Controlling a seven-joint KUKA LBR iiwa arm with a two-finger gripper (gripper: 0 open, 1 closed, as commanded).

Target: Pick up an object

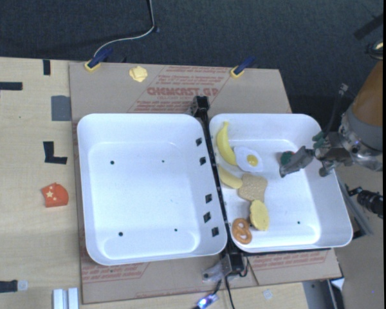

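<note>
Hovering over right bin (334, 227), gripper (289, 162) near fried egg (249, 159), finger state impossible to tell. Lying along left wall: 1 banana (224, 143), cracker (252, 187), pretzel (241, 231).

One fixed overhead view, slanted down onto both white bins (90, 172)

White bins (141, 250), yellow banana (224, 144), white-and-yellow fried egg (249, 159), orange-banded grey arm (367, 111).
</note>
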